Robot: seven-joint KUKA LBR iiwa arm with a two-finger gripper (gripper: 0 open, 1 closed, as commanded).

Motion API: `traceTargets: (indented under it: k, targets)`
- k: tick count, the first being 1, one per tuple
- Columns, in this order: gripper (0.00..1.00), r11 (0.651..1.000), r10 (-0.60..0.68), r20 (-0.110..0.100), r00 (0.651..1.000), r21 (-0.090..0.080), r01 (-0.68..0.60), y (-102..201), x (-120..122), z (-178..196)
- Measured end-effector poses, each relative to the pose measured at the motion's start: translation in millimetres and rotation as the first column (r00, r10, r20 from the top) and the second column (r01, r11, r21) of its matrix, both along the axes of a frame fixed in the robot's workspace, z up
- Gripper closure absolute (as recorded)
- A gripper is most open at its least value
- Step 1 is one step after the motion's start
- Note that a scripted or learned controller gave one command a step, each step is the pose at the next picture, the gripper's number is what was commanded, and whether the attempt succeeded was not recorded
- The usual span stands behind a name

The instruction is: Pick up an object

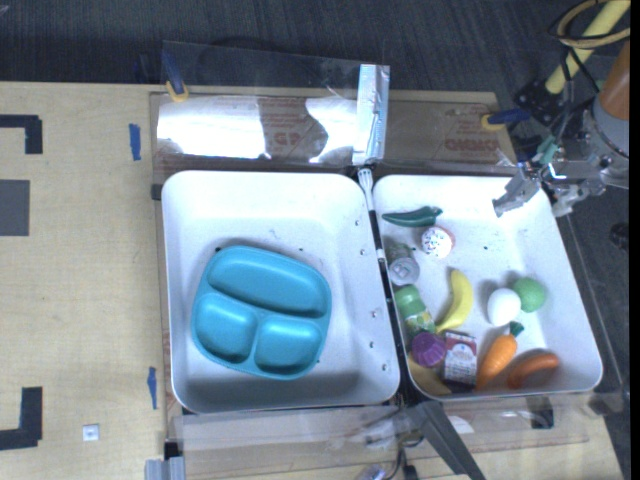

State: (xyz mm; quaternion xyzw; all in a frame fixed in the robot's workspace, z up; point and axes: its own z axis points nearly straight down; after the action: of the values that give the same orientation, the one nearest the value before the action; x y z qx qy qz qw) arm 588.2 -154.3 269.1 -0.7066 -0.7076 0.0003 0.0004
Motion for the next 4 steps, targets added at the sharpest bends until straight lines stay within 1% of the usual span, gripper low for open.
traceTargets:
  k: [1, 2, 3, 4]
  targets:
    - [0.0, 0.991, -0.136, -0.006, 0.991, 0.0, 0.136, 43, -27, -99]
    - [0.0, 0.999, 0.045, 0.005, 0.999, -0.001, -0.045, 32, -18, -182]
    - [1.0, 0.999, 0.043, 0.012, 0.999, -0.002, -0.043, 32, -17, -170]
    - [1.0, 1.0, 0.013, 0.005, 1.0, -0.001, -0.013, -4, -39, -182]
